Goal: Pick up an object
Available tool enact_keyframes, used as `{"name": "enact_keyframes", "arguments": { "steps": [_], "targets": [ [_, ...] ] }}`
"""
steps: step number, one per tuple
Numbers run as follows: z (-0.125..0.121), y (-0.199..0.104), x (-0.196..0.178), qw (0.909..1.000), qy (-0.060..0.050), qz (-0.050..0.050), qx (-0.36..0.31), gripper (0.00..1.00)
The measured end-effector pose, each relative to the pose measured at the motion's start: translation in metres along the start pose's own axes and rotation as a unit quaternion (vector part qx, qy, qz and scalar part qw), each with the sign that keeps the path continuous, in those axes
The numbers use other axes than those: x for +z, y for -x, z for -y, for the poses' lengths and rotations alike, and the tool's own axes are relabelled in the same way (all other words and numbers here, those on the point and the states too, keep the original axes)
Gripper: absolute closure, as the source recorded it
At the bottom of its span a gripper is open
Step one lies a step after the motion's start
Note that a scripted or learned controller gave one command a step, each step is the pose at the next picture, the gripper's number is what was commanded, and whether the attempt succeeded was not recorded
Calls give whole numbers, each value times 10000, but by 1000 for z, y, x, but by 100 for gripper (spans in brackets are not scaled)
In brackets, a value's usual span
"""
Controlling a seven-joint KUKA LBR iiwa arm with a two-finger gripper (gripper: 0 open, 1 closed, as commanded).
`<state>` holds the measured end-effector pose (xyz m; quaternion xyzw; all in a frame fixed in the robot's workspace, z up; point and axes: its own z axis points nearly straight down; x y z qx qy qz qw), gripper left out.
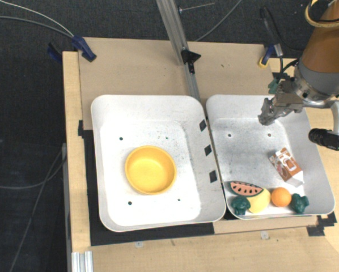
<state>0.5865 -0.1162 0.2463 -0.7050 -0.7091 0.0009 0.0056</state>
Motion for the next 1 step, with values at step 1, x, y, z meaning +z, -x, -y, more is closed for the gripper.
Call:
{"name": "enact_keyframes", "arguments": {
  "steps": [1],
  "targets": [
    [8,-50,11,10000,-14,1,8,100]
  ]
}}
